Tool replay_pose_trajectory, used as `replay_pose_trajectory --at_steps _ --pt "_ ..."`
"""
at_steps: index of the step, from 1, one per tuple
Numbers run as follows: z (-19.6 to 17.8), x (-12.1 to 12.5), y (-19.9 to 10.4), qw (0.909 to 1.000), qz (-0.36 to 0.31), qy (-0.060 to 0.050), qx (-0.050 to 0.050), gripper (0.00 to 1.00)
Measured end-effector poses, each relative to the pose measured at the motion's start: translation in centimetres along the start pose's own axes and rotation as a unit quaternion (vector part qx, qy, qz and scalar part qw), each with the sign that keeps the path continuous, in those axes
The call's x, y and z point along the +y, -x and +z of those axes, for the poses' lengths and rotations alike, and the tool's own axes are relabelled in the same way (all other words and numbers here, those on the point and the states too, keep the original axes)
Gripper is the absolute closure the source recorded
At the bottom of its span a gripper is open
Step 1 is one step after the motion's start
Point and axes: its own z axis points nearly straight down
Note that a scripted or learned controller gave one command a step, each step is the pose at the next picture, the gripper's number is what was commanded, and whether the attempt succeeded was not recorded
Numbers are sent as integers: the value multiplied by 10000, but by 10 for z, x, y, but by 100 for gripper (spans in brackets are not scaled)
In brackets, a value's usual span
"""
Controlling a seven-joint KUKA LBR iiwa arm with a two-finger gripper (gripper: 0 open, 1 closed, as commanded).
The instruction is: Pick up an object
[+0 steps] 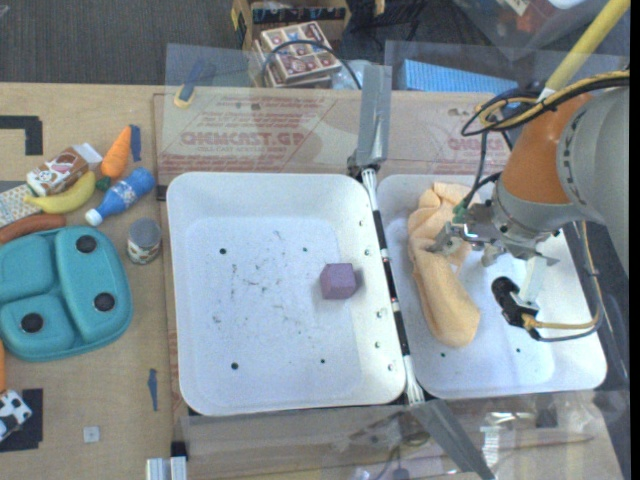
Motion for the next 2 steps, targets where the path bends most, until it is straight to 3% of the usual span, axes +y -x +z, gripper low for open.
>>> replay_pose_trajectory --at_steps 1,2 --pt "-10 1 -1 10000 -13 9 9 100" --pt "-10 1 -2 10000 -14 8 8 0"
